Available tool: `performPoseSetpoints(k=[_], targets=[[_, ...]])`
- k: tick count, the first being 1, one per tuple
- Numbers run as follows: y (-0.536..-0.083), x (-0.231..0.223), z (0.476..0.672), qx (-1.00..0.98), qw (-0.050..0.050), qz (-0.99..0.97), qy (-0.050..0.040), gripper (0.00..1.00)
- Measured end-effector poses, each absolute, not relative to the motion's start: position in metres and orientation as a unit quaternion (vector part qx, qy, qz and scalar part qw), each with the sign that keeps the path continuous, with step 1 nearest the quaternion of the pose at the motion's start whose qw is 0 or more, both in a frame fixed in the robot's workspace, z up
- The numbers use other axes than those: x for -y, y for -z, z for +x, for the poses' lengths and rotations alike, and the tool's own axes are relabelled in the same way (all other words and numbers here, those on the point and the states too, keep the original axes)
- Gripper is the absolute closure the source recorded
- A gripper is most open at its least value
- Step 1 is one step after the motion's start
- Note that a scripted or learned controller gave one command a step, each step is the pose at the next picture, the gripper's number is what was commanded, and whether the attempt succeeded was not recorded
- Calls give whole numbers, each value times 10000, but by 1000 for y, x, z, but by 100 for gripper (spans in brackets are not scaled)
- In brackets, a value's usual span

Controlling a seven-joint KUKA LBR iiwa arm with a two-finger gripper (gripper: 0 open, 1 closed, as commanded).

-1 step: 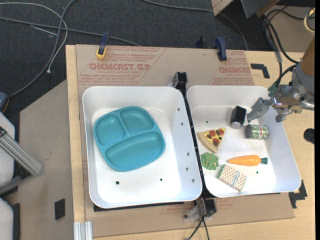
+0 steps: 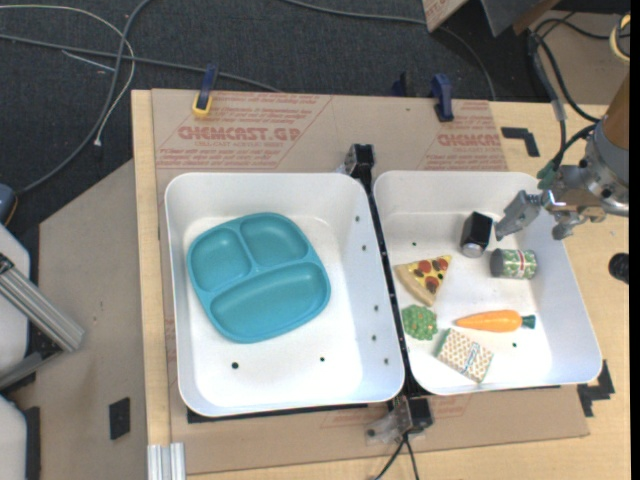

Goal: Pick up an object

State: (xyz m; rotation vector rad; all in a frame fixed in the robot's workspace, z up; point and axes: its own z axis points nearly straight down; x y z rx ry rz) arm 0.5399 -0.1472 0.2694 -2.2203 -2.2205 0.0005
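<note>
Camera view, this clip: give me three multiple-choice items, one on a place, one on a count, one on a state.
1. Where does the teal divided plate lie?
A. In the left bin
B. In the right bin
C. On the cardboard outside the bins

2. How many objects lie in the right bin?
A. Three
B. Six
C. Nine

3. How does the end effector stand to the objects?
A. Clamped on the carrot
B. Above the right bin's upper right part, with nothing seen between its fingers
C. Resting on the teal plate

Answers: 1 A, the plate sits inside the left bin. 2 B, black cylinder, green can, pizza slice, broccoli, carrot, patterned block. 3 B, it hangs beside the black cylinder, gripping none.
</note>
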Motion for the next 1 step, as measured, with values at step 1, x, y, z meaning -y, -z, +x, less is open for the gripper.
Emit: performPoseSetpoints(k=[1], targets=[[-207,147,542,7070,31,-7072,-12,0]])
